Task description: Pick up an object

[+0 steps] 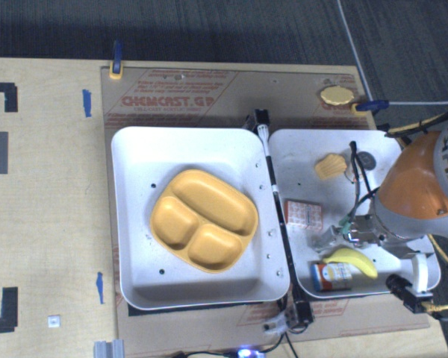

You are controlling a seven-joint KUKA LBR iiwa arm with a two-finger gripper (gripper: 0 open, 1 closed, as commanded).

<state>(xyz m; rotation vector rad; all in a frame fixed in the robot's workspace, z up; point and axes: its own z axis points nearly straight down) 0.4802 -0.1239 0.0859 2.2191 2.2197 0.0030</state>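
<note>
Right now the arm [422,185] reaches in from the right over the right bin [299,151], orange band up top. Gripper [342,233] sits low in that bin, just above the banana [352,261]; cannot tell its state, wrist blocks it. Banana lies near the bin's front edge, touching or just beside a small orange-and-white carton [330,276]. Red-patterned white packet [303,215] lies left of the gripper. Tan, chip-like snack piece [331,166] sits toward the back, well apart. Left bin [131,200] holds a yellow three-compartment tray [201,219], roughly centred.
</note>
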